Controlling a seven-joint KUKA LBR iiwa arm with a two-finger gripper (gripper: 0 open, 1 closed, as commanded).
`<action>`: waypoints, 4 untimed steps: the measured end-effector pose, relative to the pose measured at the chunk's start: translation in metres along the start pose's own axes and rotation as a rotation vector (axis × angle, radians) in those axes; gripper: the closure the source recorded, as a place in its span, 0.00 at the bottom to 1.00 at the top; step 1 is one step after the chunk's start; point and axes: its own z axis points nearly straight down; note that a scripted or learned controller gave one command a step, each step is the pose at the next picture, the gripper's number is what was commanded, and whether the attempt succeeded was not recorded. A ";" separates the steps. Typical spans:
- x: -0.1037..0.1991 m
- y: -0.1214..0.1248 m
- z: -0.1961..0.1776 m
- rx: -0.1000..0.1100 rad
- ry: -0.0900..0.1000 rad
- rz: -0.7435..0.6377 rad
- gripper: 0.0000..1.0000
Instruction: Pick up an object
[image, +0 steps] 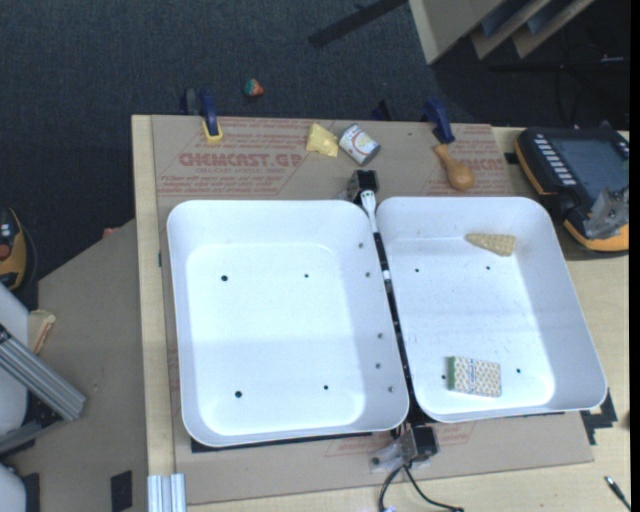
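Two white bins sit side by side on the bench. The right bin holds a tan wedge-shaped piece near its far edge and a small flat green-and-white patterned packet near its front. Nothing lies on the floor of the left bin.
Beyond the bins on the cardboard lie a yellow wedge, a small white box and a wooden-handled tool. Blue clamps hold the board's far edge. A black and yellow pendant rests at the right.
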 end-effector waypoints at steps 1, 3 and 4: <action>0.068 -0.007 0.045 0.012 0.008 -0.003 1.00; 0.207 0.033 -0.009 0.017 0.007 -0.007 1.00; 0.263 0.058 0.064 0.015 0.006 -0.003 1.00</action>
